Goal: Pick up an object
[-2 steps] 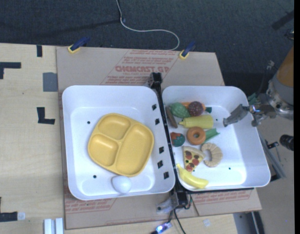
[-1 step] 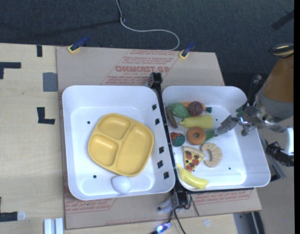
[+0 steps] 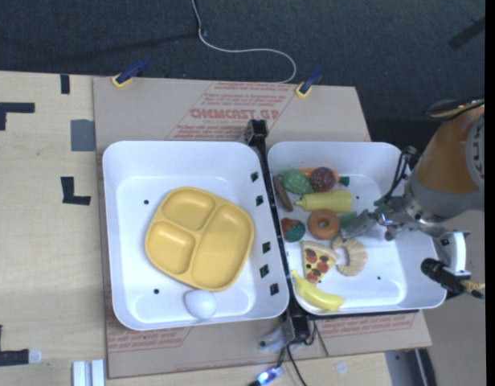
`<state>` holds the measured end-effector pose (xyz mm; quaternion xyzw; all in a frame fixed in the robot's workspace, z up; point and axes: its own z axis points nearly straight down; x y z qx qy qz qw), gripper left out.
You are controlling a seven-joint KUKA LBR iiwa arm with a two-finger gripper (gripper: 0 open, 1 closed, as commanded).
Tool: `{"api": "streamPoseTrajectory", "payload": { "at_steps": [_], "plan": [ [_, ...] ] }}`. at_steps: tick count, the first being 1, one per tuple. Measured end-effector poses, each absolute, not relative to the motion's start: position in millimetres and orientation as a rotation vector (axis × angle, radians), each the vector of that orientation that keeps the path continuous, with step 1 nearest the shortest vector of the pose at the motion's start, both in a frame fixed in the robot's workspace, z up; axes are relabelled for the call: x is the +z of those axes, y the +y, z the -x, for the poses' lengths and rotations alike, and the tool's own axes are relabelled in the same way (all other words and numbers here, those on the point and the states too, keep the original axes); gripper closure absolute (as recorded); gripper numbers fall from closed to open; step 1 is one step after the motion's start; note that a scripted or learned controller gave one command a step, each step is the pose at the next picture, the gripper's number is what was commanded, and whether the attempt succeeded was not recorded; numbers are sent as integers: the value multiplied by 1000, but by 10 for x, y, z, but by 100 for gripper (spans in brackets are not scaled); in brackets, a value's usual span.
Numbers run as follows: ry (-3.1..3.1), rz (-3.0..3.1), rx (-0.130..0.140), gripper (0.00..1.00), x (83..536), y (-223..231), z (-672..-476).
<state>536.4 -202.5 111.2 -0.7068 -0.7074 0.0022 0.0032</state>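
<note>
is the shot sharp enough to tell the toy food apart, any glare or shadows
Camera view: slightly soft overall, yet the doughnut, pizza slice and banana read clearly; even light, no harsh glare on the white bins; a faint shadow under the yellow divided plate.

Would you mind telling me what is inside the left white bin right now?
The left bin holds a yellow divided plate with bare compartments, and a white egg beside its near edge. Whatever lies on the bin floor under the plate is covered.
</note>
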Motion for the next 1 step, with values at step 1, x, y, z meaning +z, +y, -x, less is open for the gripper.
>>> {"api": "streamPoseTrajectory", "payload": {
  "at_steps": [1],
  "plan": [
    [-2223, 2220, -2, 0, 847, -2010, -5377]
  ]
}}
